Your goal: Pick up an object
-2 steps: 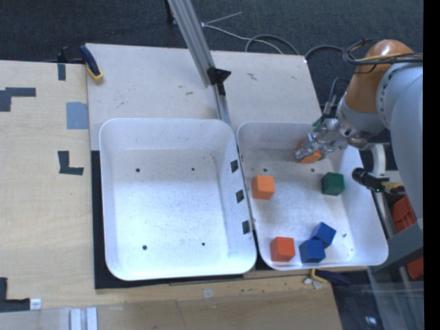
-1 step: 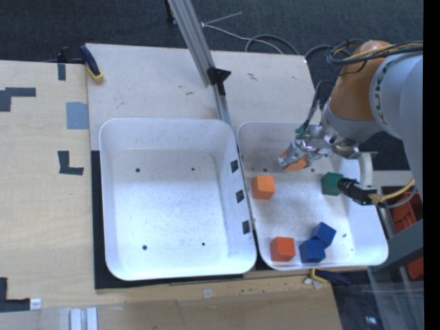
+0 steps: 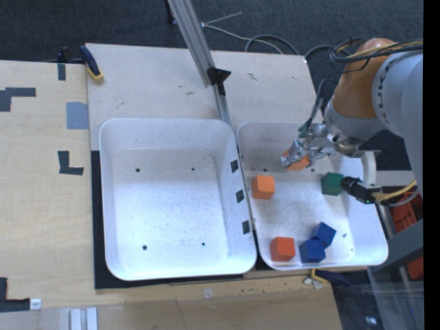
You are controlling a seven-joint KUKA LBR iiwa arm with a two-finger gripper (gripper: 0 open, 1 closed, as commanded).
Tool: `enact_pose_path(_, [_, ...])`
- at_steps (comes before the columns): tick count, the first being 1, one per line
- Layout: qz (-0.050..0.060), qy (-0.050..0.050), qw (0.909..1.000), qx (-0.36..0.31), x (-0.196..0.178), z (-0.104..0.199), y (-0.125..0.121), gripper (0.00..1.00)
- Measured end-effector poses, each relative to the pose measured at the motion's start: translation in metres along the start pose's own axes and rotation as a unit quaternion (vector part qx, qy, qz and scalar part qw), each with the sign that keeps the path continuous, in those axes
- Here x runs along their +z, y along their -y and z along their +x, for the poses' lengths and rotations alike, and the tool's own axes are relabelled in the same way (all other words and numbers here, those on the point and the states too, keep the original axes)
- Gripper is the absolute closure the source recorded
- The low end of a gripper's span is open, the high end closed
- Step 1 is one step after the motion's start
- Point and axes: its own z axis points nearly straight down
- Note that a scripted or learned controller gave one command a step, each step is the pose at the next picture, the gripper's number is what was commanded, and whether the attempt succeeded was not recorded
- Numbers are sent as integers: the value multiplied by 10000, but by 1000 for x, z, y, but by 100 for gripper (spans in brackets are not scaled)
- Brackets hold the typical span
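We see the claw (image 3: 295, 158) in the right bin (image 3: 364, 249), narrowed around a small orange piece (image 3: 300, 162). An orange cube (image 3: 262, 186) lies just nearer, to its left.

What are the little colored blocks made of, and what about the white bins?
The orange block, green block, red-orange block and two blue blocks look like painted wood or foam: flat matte color, no shine. Which one, the view leaves open. The right bin and left bin look like molded plastic: thin rounded rims, smooth white surface with dark speckles.
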Motion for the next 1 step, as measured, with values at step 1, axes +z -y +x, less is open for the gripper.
enact_pose_path(1, [-26,-12,10000,-29,-39,75,4,100])
